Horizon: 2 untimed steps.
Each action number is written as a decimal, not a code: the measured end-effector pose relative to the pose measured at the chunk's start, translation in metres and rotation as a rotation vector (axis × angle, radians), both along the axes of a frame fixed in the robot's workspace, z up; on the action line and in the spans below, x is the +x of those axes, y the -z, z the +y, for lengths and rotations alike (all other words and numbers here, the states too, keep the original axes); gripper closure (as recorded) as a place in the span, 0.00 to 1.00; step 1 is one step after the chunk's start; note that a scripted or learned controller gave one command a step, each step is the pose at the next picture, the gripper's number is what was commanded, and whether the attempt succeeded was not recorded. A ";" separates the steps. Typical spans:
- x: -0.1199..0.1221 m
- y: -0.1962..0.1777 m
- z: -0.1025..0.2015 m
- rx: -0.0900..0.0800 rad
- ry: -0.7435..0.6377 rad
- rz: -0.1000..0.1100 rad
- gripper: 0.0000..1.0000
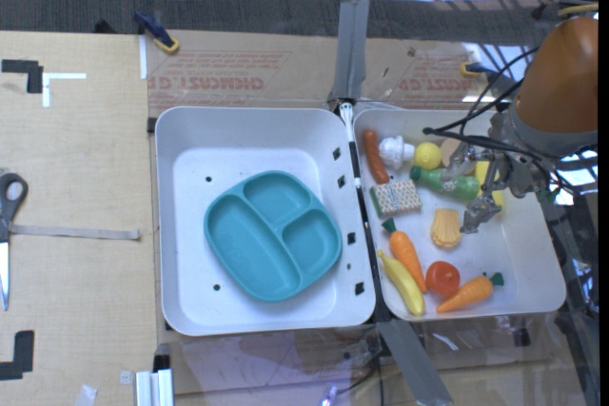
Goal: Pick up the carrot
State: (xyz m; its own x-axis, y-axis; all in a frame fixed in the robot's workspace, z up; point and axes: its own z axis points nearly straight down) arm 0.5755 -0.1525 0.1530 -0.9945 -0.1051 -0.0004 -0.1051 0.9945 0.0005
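In the right bin [533, 285], two carrots: one [406, 253] beside the banana [403, 282], one [467, 293] near the front wall by the tomato [442, 277]. Gripper [479, 212] hovers above the corn [445, 228], holding nothing; finger spread can't be told. It should commit to one, centre over its midsection and straddle its width.

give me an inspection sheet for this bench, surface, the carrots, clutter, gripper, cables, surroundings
Surface: two white bins side by side; left bin holds a teal divided plate, right bin holds toy food.
Job's things: two carrots, one beside the banana, another by the tomato; neither is held.
Clutter: hot dog, corn, green bottle, lemon.
Gripper: gripper over the right bin's far side, beside the corn; finger state unclear.
Cables: black cables running to the arm.
Surroundings: scissors on the wooden bench, far left.
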 end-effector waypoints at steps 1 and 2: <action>-0.064 0.058 0.036 -0.001 0.140 -0.018 0.00; -0.062 0.050 0.036 -0.001 0.135 -0.016 1.00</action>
State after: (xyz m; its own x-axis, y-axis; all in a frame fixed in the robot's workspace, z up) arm 0.5132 -0.1162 0.1030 -0.9994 0.0294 -0.0166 0.0295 0.9996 -0.0015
